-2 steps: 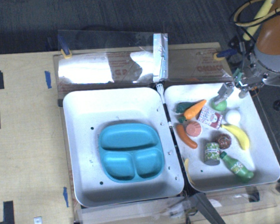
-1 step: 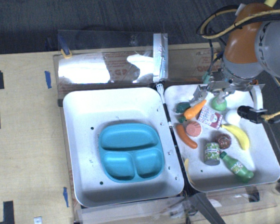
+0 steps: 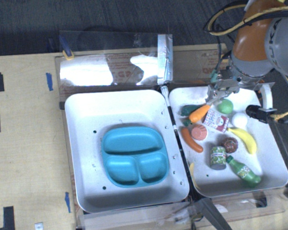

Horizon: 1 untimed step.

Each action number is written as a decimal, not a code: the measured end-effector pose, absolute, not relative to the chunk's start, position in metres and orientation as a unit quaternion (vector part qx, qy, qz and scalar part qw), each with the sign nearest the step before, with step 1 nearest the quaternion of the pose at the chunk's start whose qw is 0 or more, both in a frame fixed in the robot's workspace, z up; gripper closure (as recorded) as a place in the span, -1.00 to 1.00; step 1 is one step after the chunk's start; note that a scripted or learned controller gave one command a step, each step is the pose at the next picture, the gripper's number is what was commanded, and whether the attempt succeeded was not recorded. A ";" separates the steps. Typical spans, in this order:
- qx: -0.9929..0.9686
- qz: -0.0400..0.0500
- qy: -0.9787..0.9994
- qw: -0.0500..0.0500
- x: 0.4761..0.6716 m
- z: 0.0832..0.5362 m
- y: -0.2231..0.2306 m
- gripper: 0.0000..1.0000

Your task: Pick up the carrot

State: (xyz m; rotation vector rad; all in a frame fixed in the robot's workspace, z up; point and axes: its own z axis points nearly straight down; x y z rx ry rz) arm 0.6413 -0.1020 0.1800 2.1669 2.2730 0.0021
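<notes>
Robot lab: taped bench (image 3: 22, 146), white bins (image 3: 79, 112).

Grey arm (image 3: 257, 43), hand (image 3: 216, 95) low

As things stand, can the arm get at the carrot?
Probably yes. The gripper hangs just above the carrot, which lies on top at the right bin's back, its upper side uncovered; a green ball sits close by.

orange carrot (image 3: 199, 113), yellow banana (image 3: 246, 138), blue tray (image 3: 135, 155), white bins (image 3: 84, 141).
</notes>
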 end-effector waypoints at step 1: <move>0.690 0.000 0.724 0.000 0.641 0.179 -0.102 -1.00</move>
